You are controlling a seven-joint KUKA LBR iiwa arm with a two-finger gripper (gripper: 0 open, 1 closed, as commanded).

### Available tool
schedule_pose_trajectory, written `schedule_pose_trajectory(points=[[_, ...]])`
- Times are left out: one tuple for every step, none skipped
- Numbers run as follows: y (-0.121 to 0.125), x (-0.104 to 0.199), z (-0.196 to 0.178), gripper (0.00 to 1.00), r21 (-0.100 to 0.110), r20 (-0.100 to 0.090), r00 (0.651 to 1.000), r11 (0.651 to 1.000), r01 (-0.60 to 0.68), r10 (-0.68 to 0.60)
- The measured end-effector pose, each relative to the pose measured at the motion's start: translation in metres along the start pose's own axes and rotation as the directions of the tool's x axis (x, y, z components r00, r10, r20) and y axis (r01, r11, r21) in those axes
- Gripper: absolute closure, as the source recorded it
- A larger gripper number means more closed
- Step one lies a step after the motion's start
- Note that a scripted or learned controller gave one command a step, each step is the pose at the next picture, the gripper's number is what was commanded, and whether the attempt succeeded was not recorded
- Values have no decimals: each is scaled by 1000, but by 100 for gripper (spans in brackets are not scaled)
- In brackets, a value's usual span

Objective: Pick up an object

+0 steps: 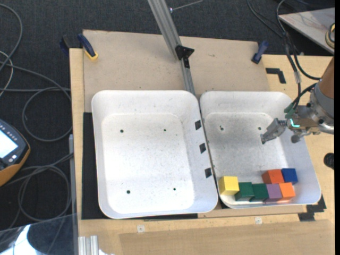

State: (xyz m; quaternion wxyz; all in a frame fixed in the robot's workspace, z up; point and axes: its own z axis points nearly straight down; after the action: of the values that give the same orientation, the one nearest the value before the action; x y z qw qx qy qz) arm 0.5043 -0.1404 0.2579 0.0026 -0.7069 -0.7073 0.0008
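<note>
Crowding the right bin's [249, 118] near edge, coloured blocks [259, 186].

From my remote station I record a dark carpeted floor [48, 15] around the bench, with loose black cables [32, 97] looping across it on the left. The bench top is a light wooden board [138, 57], held by blue clamps [87, 47] at its far corners. A grey metal pole [167, 23] slants up from the board's far middle. An orange-edged handheld device [9, 150] lies at the left edge. Lighting is even, without hard shadows.
</note>
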Motion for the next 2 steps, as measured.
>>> schedule_pose_trajectory(points=[[1,0,-2,0,-5,1,1000,1000,0,0],[4,1,61,0,3,0,1000,1000,0,0]])
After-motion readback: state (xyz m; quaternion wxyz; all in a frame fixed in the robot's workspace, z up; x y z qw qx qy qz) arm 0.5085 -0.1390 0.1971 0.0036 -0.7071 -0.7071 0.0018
